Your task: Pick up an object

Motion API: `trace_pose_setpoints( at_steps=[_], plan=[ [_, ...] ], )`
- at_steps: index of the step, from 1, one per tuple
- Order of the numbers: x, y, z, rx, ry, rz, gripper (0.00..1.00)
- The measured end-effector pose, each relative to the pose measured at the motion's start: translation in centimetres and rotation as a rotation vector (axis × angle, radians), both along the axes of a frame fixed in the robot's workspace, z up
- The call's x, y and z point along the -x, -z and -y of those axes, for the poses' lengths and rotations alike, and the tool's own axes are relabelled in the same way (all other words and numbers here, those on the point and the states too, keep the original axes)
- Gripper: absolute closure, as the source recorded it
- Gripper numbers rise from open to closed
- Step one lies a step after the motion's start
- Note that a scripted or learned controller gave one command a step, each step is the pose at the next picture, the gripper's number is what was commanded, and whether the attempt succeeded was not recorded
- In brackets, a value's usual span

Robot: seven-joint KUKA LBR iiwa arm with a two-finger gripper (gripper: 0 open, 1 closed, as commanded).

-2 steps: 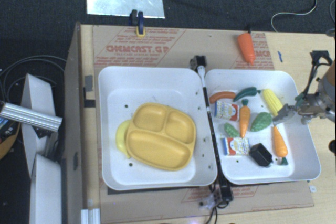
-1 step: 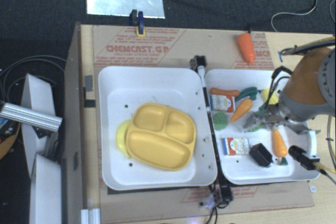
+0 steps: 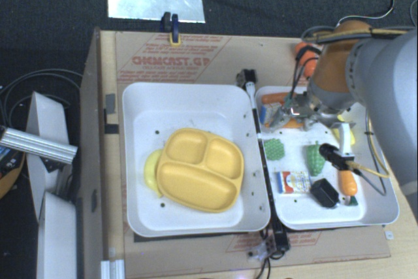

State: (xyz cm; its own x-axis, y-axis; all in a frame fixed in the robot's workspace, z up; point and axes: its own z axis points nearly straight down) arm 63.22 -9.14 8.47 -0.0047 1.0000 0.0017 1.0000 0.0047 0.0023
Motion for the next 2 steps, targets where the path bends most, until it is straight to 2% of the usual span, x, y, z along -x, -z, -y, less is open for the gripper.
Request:
trace_pose_setpoints(
  at_steps=[1,2],
  plan=[
    [8.4,0.1,3.7,0.003,0.004,-0.002,0.00],
    [0.3,0.0,1.4,0.001,0.001,0.000,0.00]
  ],
)
